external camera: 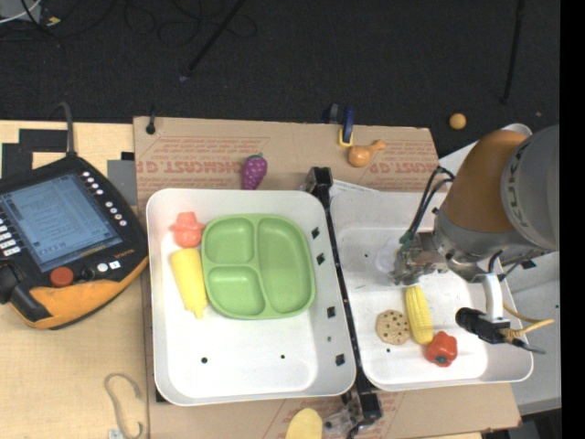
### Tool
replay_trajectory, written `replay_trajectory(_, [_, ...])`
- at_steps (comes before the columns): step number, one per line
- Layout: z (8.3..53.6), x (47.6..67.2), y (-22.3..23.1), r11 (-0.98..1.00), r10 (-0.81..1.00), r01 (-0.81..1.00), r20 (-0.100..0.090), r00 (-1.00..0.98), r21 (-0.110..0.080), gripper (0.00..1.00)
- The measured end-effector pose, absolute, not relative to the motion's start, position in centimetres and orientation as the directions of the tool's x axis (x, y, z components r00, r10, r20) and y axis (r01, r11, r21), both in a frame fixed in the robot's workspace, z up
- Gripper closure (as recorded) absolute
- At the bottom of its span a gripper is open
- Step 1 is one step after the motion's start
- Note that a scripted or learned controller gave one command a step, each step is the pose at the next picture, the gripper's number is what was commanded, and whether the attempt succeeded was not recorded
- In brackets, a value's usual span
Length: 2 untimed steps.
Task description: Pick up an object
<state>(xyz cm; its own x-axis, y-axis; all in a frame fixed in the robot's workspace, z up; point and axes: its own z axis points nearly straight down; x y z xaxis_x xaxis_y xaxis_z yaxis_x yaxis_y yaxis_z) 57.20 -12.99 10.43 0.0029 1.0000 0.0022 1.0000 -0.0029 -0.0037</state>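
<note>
In the right bin lie a yellow corn cob, a brown cookie and a red pepper, all near the front. My gripper reaches down just above the top end of the corn cob; its tips are hidden under the wrist. The left bin holds a green divided plate, a yellow toy and a pink-orange toy along the plate's left side.
A purple grape toy and an orange pear-shaped toy lie on the cardboard behind the bins. A teach pendant lies at the left. A yellow thing sits at the front edge. A small orange ball rests far back.
</note>
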Motion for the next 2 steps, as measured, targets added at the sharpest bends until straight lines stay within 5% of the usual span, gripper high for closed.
replay_trajectory(2, [22.8,57.2,-12.6,0.0,1.0,1.0,0.0,0.0,0.003,1.0])
